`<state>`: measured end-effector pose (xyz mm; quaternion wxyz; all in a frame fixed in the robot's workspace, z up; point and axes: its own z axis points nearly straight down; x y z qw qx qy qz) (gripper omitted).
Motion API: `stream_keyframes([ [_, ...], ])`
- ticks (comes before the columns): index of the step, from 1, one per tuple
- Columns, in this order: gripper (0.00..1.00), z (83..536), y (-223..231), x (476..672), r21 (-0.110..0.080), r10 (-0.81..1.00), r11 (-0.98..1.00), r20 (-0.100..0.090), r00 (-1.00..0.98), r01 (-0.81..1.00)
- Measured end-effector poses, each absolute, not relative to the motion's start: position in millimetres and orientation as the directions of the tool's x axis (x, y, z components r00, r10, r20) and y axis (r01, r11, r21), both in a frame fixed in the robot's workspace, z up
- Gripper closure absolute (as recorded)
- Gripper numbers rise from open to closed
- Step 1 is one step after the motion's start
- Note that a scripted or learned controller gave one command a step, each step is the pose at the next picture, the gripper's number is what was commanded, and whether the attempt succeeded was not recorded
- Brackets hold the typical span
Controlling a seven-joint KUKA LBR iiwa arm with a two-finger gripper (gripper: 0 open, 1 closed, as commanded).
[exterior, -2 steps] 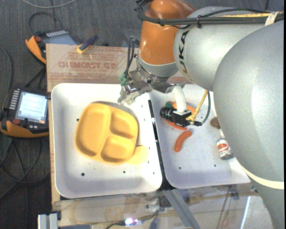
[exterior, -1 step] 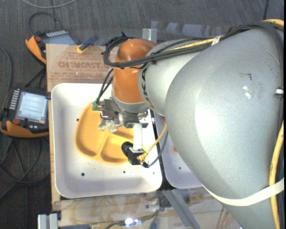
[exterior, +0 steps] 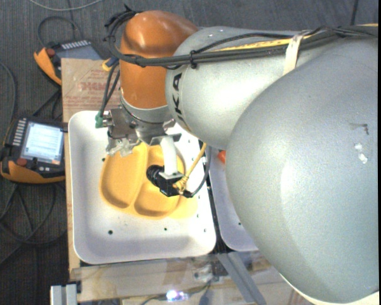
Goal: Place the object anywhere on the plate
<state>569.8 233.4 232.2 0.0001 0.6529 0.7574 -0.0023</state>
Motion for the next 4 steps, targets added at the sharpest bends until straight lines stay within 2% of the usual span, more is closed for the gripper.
stream_keyframes([
  [1, 1.0, 100.2, 175.1, 555.8, 0.012, 0.968, 0.249, 0.004, -0.25, 0.968],
  [2, 0.0, 104.2, 186.3, 556.0, 0.023, 0.965, 0.263, 0.014, -0.263, 0.965],
  [3, 0.0, 191.2, 189.7, 506.2, -0.001, 0.622, 0.783, 0.002, -0.783, 0.622],
  [4, 0.0, 123.7, 110.9, 609.8, 0.01, 0.515, 0.857, -0.013, -0.857, 0.514],
])
